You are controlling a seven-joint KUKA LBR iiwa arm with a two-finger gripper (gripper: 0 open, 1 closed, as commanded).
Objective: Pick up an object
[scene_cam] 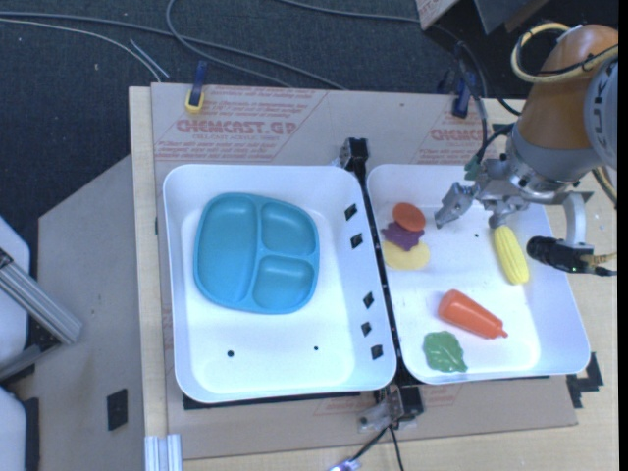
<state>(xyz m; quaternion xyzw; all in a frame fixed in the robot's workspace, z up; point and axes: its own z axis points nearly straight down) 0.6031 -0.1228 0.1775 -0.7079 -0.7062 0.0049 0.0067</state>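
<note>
The right bin [549, 322] holds several toy foods. At its left side a small orange piece [408, 214], a purple piece [400, 234] and a pale yellow piece [408, 256] lie bunched together. A yellow corn cob [510, 254] lies to the right, an orange carrot [472, 315] nearer the front, and a green leafy piece [444, 351] at the front edge. My gripper [475, 212] hangs over the back of this bin, between the orange piece and the corn cob. Its fingers are spread open with nothing between them.
The left bin [206, 361] holds a blue divided plate [257, 253]. A black divider with clips [365, 263] runs between the bins. The arm's orange band and grey wrist [564, 106] stand over the right bin's back right corner. Cables lie behind the bench.
</note>
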